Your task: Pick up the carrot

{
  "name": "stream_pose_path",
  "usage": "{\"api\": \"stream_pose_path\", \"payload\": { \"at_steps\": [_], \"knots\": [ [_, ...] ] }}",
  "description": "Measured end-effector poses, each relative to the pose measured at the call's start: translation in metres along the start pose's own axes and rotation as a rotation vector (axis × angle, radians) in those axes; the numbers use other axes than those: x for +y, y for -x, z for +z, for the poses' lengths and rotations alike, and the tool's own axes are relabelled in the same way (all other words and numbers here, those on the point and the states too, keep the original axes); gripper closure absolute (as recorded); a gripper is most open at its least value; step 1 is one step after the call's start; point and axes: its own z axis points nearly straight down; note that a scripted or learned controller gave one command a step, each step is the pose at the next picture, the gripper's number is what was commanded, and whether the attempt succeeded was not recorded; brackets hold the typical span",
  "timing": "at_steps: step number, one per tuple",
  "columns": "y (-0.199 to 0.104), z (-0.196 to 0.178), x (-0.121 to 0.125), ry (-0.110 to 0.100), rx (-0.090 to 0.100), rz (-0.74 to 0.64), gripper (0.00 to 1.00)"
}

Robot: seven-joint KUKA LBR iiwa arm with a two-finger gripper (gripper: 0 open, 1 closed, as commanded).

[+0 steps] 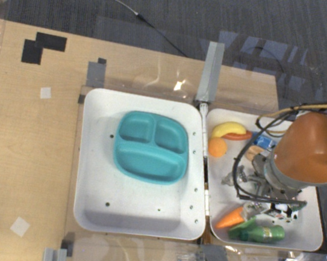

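The carrot (231, 218), orange with a green top, lies near the front left of the right bin (219, 184), pointing toward the front left corner. My gripper (267, 204) hangs over the middle of that bin, just right of and above the carrot. The arm's orange band (310, 147) and wrist cover most of the gripper from above.
A green bottle (261, 233) lies right beside the carrot's leafy end. A yellow banana (230, 129) and an orange fruit (217, 147) sit at the right bin's back left, with a blue item (263, 142) near them. A teal divided plate (151, 146) rests in the left bin (94, 165).
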Motion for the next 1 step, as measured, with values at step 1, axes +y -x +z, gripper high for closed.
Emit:
{"api": "stream_pose_path", "payload": {
  "at_steps": [1],
  "knots": [
    [0.0031, 0.0055, 0.0022, -0.015, -0.025, 0.006, 0.00]
  ]
}}
